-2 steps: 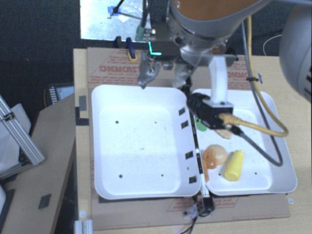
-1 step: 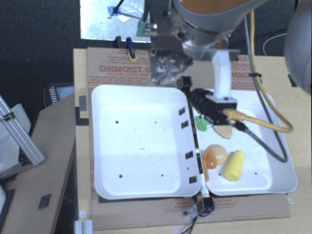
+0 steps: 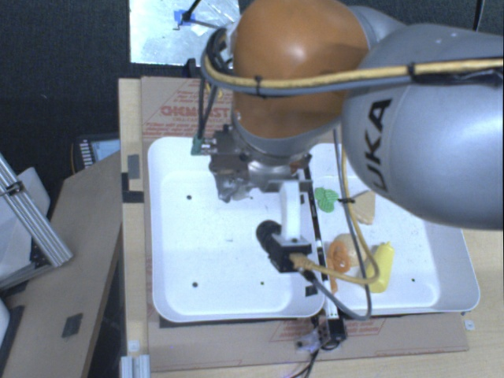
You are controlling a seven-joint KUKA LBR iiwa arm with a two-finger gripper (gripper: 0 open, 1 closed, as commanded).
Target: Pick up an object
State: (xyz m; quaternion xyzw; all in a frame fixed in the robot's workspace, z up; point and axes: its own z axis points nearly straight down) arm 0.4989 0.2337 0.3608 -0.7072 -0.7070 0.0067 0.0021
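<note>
Evidently the tool [image 3: 233, 178] hangs low over the left bin [image 3: 197, 290], tucked beneath the arm's orange band, and I cannot tell whether it is released or clenched; nothing is visibly grasped. Under it the bin floor is bare white with a few dark specks.

The pickable things lie in the right bin [image 3: 441, 290], across the divider from the tool: a green piece [image 3: 326, 198] nearest it, a tan piece [image 3: 364, 208] just beyond that, then an orange object [image 3: 342, 253] and a yellow object [image 3: 383, 266] farther off, side by side.

To do this step well, I judge the tool should lift clear, cross the divider, and descend squarely over one separated item; the green piece looks best.
</note>
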